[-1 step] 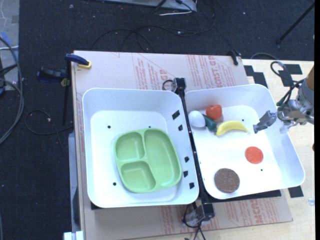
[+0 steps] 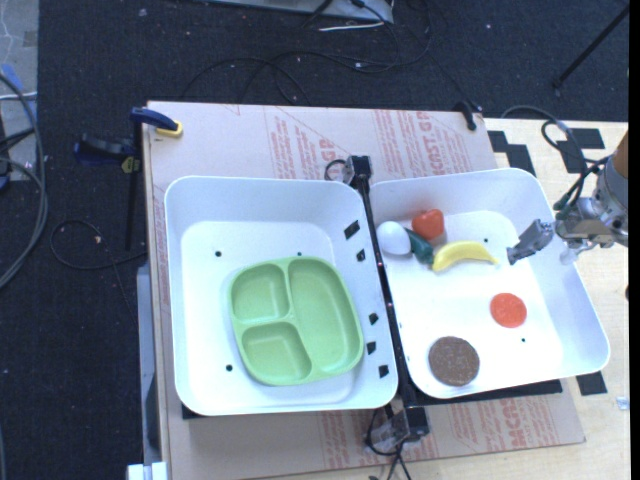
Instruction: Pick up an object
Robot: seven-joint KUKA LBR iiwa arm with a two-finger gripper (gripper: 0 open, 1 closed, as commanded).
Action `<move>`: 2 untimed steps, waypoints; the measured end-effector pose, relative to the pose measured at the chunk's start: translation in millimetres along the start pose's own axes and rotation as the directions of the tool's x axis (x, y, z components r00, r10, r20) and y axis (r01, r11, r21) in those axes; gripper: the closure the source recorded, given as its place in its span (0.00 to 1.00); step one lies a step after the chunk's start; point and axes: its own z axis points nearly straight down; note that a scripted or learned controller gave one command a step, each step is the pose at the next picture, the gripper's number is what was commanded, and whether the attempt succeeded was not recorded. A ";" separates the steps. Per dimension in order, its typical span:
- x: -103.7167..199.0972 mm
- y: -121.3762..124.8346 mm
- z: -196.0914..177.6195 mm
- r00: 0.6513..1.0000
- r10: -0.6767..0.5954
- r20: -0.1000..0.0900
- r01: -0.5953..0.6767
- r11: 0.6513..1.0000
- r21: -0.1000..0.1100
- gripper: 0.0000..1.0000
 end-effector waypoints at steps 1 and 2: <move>-1.3 2.5 42.9 1.000 0.000 -0.001 0.000 1.000 0.004 0.00; 1.9 -3.0 86.6 1.000 0.000 -0.001 0.000 1.000 0.004 0.00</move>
